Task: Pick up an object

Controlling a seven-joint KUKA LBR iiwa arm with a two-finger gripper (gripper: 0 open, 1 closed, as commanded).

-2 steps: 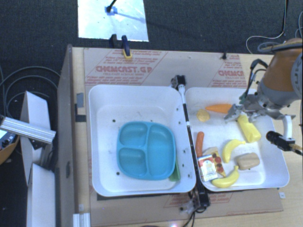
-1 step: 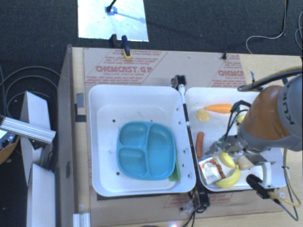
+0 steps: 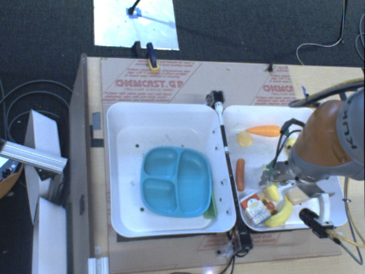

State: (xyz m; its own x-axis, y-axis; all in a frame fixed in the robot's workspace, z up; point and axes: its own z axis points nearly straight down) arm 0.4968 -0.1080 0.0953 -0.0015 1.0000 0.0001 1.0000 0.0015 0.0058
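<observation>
While my arm (image 3: 328,138) reaches in from the right, I hang low over the near part of the right bin (image 3: 251,114), and my gripper (image 3: 272,178) sits just above a small heap of food. How my fingers stand I cannot tell; the wrist hides them from above.

Right beside me lies a small yellow piece (image 3: 272,193), perhaps a lemon, touching or nearly touching my tip. Just near of it a banana (image 3: 281,214) curves along the bin's near wall, and to its left rests a red-and-white packet (image 3: 256,207). A pale block (image 3: 296,196) lies on the right of the heap, partly under my wrist.

Further left, a sausage (image 3: 240,174) lies lengthwise near the wall between the bins. At the far end a carrot (image 3: 264,131) lies crosswise, with a yellow round (image 3: 244,139) just near and left of it.

Left of the divider, the left bin (image 3: 128,130) holds a blue tray (image 3: 175,181) with compartments, and a green thing (image 3: 210,210) peeks out at the tray's near right corner.
</observation>
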